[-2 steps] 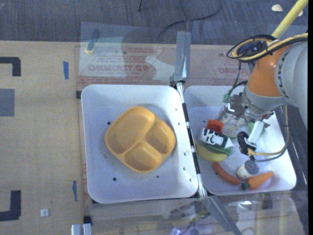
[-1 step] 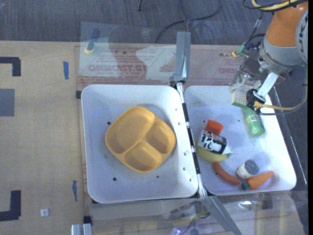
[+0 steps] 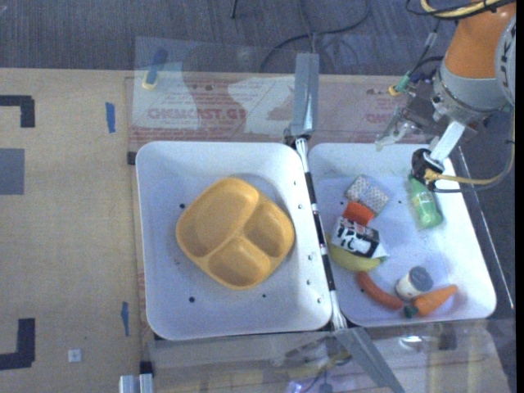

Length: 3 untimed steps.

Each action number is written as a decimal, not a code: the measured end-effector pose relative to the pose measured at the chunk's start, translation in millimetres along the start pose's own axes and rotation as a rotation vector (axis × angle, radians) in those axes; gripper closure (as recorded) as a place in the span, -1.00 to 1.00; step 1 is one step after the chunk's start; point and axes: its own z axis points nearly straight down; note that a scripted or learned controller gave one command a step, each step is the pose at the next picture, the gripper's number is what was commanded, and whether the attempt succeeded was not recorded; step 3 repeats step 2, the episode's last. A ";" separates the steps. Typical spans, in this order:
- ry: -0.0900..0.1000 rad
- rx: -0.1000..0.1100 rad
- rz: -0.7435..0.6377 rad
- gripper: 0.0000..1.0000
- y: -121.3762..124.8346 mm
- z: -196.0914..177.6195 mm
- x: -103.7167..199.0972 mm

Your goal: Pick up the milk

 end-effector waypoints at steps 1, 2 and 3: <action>0.000 -0.001 -0.120 -1.00 -25.4 -121.2 47.6; 0.001 0.001 -0.136 -1.00 -32.3 17.1 74.6; 0.001 0.001 -0.136 -1.00 -32.3 17.1 74.6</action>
